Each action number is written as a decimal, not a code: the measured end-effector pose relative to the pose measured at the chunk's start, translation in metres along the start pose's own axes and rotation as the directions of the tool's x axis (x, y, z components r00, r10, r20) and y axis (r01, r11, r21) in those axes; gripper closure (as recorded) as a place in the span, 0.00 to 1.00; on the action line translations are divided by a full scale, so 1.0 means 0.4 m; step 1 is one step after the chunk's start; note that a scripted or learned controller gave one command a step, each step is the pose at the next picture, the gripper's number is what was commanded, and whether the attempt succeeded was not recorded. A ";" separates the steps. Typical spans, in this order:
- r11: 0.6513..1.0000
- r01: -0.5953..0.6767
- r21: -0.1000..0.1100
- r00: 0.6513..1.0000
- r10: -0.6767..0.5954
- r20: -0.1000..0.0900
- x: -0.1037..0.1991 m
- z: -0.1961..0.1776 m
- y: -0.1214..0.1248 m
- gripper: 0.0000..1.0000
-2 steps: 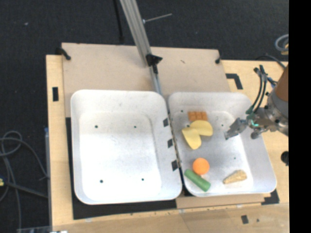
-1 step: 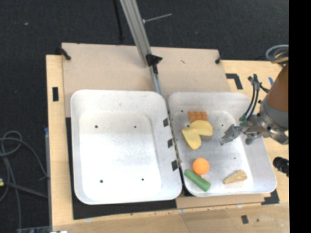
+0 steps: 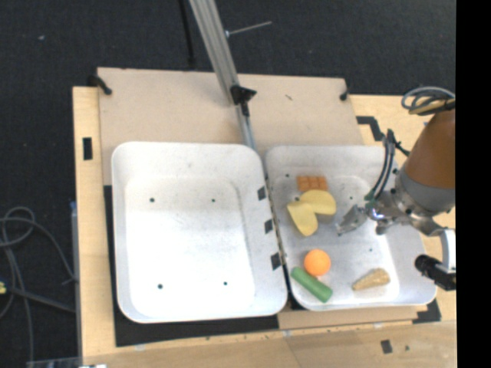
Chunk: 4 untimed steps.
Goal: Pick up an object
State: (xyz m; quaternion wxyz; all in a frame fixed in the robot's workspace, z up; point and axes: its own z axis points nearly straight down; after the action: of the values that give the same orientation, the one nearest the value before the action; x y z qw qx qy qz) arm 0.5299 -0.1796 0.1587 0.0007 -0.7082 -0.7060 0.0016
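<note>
Objects for picking lie together in the right bin [image 3: 399,296], one of two shallow white bins on the table [image 3: 192,98]. An orange ball [image 3: 317,263] sits near the bin's front left part, and a green cylinder [image 3: 311,284] lies just in front of it, slanted, close to the ball or touching it. Behind the ball, two yellow wedge-like pieces [image 3: 313,210] rest against each other, and a small brown waffle-like block [image 3: 311,183] lies just behind them, nearer the back wall. A tan wedge-shaped piece [image 3: 371,280] lies apart from the rest, toward the front right of the bin.

The left bin [image 3: 123,228] stands just beside the right one, their inner walls almost touching, with small black clips along the seam.

The arm reaches in from the right, its orange band [image 3: 436,156] above the grey wrist. The gripper [image 3: 351,221] hangs low over the middle of the right bin, to the right of the yellow pieces and behind the tan wedge. It points toward the yellow pieces but is apart from them. Nothing is visible between its tips; whether it is parted or closed cannot be told from this angle.

A grey metal post [image 3: 215,41] slants up from the back of the table between the bins. Cables [image 3: 23,244] lie on the dark floor to the left.
</note>
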 end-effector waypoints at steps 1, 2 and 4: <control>1.000 0.001 0.001 1.000 -0.001 0.000 -0.002 0.132 -0.002 0.00; 1.000 -0.007 -0.009 1.000 0.007 0.001 -0.006 0.096 0.004 1.00; 1.000 0.006 -0.010 1.000 -0.006 0.001 -0.011 -0.122 0.006 1.00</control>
State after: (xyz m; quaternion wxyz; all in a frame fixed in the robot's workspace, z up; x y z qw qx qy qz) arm 0.5325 -0.1839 0.2074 -0.0034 -0.7061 -0.7081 -0.0017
